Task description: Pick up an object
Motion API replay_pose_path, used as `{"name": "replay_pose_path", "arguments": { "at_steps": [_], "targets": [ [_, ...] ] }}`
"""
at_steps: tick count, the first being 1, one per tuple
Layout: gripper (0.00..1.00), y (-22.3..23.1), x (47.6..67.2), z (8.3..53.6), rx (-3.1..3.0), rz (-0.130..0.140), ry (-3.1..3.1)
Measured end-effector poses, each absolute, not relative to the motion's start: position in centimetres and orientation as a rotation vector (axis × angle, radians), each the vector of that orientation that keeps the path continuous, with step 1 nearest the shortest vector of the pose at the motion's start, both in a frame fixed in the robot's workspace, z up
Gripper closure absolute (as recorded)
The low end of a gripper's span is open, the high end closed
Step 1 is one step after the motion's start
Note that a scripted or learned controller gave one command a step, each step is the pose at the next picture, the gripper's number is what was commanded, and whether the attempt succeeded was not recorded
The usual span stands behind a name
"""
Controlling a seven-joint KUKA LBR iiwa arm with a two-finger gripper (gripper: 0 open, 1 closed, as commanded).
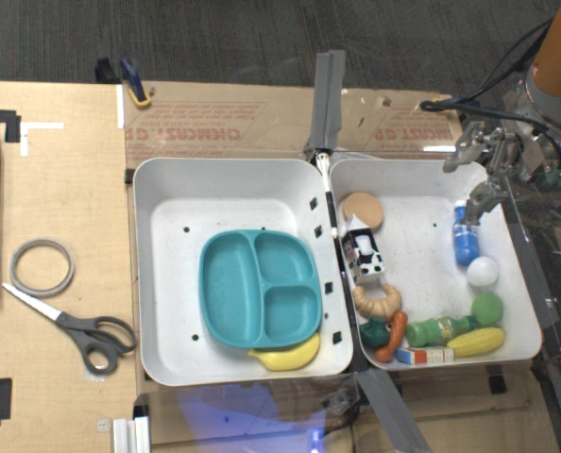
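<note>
Banana [290, 355] half hidden under teal divided plate [260, 287], left bin [158, 253].

You have a teal three-compartment plastic plate [260, 287] and a yellow banana [290, 355] in the left white bin [158, 253]. At lower right sit a green bottle [441, 328], a white ball [483, 272], a blue cylinder [465, 243] and an orange carrot [394, 338]. Grey-handled scissors [82, 327] lie lower left.

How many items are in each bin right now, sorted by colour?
Left bin:
Teal: 1, divided plate
Yellow: 1, banana

Right bin:
Blue: 1
White: 1
Green: 3
Yellow: 1
Orange: 1
Tan: 2
Black-and-white: 1
Red-and-white: 1

Total: 13
</note>
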State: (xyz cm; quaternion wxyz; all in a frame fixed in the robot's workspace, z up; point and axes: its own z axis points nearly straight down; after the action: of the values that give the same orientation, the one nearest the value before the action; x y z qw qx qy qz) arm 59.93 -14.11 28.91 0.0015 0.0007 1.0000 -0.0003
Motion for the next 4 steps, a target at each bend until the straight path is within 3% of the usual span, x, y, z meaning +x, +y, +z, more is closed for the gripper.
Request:
{"name": "replay_pose_path", "arguments": {
  "at_steps": [1,2,3,4],
  "targets": [
    [0.0,-21.4,62.0,16.2,0.145,-0.001,3.136],
    [0.0,-22.1,59.8,9.3,0.32,-0.001,3.122],
    [0.0,-21.4,64.6,9.4,0.235,-0.003,3.127],
    [0.0,-20.4,62.5,9.4,0.286,-0.001,3.124]
  ]
}}
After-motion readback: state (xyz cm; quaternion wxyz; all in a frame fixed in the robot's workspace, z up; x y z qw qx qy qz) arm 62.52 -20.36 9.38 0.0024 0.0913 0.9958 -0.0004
